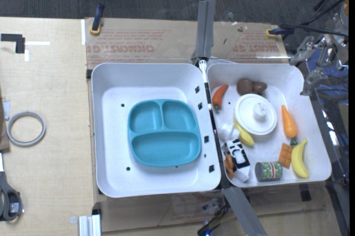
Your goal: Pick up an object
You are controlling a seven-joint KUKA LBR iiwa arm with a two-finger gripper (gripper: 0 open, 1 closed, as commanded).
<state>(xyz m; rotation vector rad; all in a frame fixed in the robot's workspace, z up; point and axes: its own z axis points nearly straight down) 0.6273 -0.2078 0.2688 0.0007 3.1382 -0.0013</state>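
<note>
The toys, among them a banana (pixel 300 158) and a carrot (pixel 288 121), crowd the right bin (pixel 317 118) at the tabletop's right edge for picking, though I cannot tell the hand's state.

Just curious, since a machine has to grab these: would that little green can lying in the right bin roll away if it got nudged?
Probably. The green can lies on its side, so a nudge could roll it. The banana close beside it might stop it. It looks small, likely light.

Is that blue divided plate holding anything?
Empty: the blue three-compartment plastic plate in the left white bin shows bare blue compartments.
</note>
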